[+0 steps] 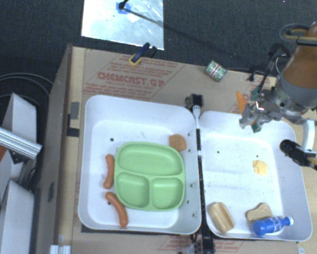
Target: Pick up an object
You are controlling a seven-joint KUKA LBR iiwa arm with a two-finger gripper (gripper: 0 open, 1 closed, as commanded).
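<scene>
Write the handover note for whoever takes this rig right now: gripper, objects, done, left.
Gripper: above the far edge of the right bin, nothing seen between its fingers.
Right bin: yellow piece, bread roll, toast slice, blue bottle.
Left bin: green divided plate, two sausages, brown cookie.
Done: nothing picked.
Left: choose an object, descend, grasp, lift.

Both white bins [148,114] look like smooth, slightly glossy plastic; the green divided tray [150,175] is matt plastic. The board [131,78] under them reads as printed brown cardboard. At 11 o'clock, a crinkled shiny foil sheet [126,13] lies on dark, rough carpet [28,23].
</scene>
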